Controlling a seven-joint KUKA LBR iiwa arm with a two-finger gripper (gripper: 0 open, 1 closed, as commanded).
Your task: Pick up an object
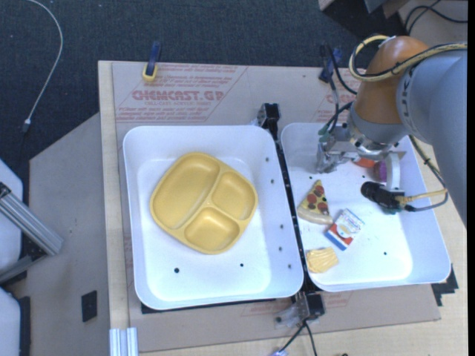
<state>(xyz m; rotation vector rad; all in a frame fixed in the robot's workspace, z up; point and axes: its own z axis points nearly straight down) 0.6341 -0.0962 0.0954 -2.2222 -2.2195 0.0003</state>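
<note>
Because the hand (332, 156) hangs over the bare far-left corner of the right bin (423, 269) with nothing seen in it, the plain risk is, I judge, that it closes on air. Whether the hand is wide or narrow I cannot tell, since the wrist hides much of it from this slant.

The nearest candidate, the pizza slice (315, 202), lies flat on the bin floor, apart from the hand on the camera's side and close to the wall shared with the left bin (148, 277). A descent there could strike that wall or the rim between the bins, and a thin flat slice would likely skid away rather than lift. The small carton (344, 229) sits just beside the slice, so a wide approach to either might nudge the other. The yellow crinkled piece (321, 259) lies near the front-left corner, where two walls crowd the approach. A pink thing (380, 170) shows partly under the arm; what it is I cannot tell.

Open room is best in the middle and right of the right bin, where the floor is bare, so the carton looks the easiest to reach from that side. In the left bin the yellow divided plate (204, 201) has bare floor all round, but it is broad and shallow and probably offers only its rim. The bench (223, 95) beyond the bins carries nothing to pick
</note>
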